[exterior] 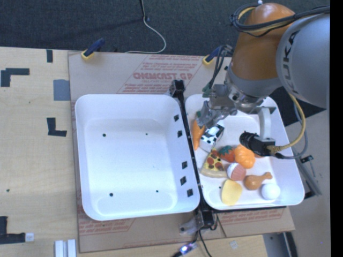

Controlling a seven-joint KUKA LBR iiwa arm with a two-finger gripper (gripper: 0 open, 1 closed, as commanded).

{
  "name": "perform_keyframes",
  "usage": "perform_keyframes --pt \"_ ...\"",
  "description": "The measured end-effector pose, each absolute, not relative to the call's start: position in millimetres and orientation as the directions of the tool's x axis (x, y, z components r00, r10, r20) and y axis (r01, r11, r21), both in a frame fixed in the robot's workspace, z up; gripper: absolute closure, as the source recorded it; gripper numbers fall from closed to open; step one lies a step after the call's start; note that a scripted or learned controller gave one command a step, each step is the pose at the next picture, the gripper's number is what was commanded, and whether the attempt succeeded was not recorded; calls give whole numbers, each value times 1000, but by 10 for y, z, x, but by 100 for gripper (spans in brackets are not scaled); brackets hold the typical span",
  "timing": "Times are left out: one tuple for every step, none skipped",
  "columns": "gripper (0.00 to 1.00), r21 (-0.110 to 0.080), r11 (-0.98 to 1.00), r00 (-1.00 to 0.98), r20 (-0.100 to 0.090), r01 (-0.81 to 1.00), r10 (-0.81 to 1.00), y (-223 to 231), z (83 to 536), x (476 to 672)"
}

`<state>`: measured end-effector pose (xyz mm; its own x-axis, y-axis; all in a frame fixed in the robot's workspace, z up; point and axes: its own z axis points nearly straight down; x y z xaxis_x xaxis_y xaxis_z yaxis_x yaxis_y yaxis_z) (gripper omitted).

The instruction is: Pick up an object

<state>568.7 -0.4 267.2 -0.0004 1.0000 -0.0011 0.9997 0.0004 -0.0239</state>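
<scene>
While the arm (pixel 268 42) reaches over the right bin (pixel 284 197), its gripper (pixel 210 116) hangs low near that bin's left wall, just above a black-and-white toy (pixel 211 136) and an orange carrot (pixel 196 135). Whether it is grasping anything cannot be told. Nearby lie a pizza slice (pixel 215 164), drumstick (pixel 256 180), white egg (pixel 270 191) and yellow piece (pixel 231 192).

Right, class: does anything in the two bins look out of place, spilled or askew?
Nothing looks spilled or damaged. The toy foods, including the pizza slice and drumstick, lie crowded in the right bin, near the claw. The left bin sits square beside it.
</scene>
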Motion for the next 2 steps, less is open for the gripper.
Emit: perform_keyframes --pt "100 -1 5 -5 -1 1000 1000 292 2827 6522" --pt "100 5 0 0 -2 1000 1000 78 3943 6159"
